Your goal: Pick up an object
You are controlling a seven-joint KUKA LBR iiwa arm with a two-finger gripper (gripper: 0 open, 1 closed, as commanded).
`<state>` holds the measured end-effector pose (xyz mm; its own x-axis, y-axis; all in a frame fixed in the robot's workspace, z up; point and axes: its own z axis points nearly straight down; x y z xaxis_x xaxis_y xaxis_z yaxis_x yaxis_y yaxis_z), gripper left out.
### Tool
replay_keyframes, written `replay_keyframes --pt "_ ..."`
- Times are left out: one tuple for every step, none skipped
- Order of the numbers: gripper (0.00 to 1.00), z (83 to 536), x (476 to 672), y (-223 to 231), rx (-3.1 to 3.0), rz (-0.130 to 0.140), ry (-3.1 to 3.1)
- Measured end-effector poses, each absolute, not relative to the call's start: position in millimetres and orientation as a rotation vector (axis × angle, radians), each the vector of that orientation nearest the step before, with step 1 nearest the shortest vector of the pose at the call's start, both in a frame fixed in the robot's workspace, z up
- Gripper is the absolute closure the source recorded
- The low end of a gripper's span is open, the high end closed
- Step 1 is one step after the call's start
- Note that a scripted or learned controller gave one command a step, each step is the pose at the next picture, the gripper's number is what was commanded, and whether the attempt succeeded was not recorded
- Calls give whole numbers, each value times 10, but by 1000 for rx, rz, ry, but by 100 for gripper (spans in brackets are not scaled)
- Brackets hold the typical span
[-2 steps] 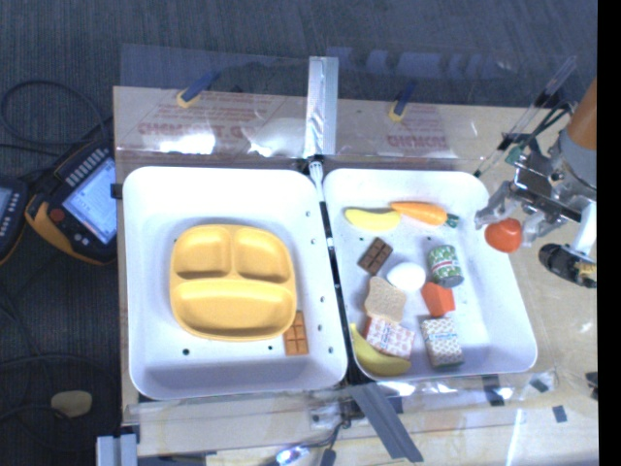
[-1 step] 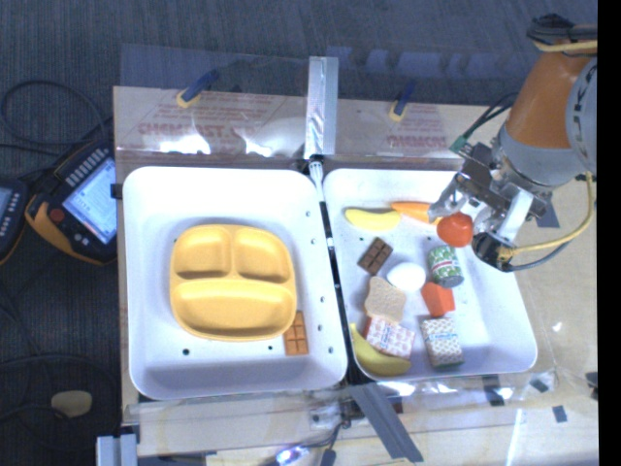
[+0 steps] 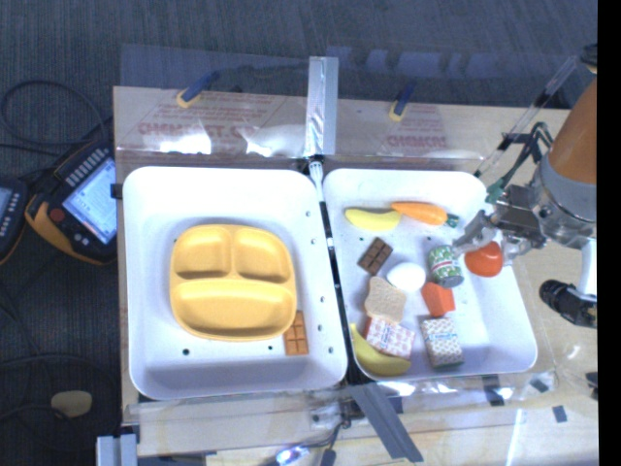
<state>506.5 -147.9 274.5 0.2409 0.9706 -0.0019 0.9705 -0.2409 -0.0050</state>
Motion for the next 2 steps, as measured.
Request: replay_keyframes --pt "100 2457 5733 -719 -2579 8 -1789" --pt "100 2709 4981 -944 -2554 8 -1822"
